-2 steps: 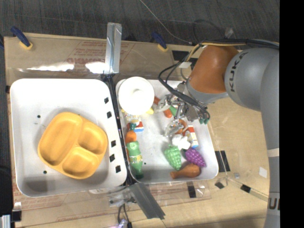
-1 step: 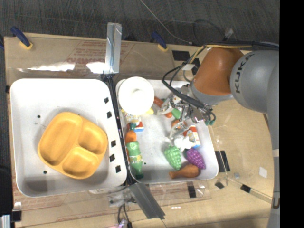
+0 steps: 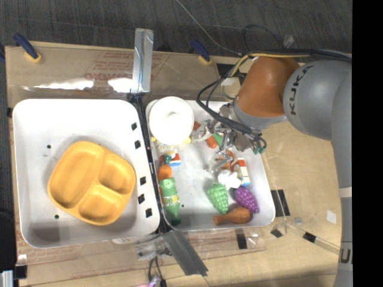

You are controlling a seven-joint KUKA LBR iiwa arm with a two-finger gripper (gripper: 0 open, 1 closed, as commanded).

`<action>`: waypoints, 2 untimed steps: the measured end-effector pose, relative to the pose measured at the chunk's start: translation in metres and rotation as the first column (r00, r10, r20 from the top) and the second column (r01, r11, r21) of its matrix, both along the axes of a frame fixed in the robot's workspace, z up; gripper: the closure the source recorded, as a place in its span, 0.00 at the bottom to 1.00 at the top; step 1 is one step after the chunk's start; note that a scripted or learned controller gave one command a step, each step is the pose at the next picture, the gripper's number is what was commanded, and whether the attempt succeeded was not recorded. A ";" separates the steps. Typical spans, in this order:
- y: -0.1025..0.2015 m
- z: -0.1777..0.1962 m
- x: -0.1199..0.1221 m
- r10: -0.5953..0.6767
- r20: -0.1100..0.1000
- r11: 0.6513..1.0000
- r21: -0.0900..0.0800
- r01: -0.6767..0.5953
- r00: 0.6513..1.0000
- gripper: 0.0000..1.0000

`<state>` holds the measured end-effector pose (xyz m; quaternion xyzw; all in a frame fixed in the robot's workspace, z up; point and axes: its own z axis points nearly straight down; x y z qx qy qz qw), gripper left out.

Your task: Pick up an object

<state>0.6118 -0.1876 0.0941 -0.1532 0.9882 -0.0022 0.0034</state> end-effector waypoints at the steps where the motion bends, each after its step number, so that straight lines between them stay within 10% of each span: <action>1: -0.019 -0.002 -0.027 -0.013 -0.007 1.000 0.008 0.013 1.000 0.00; 2: 0.034 -0.002 -0.087 -0.147 -0.008 0.989 0.005 0.147 0.989 0.00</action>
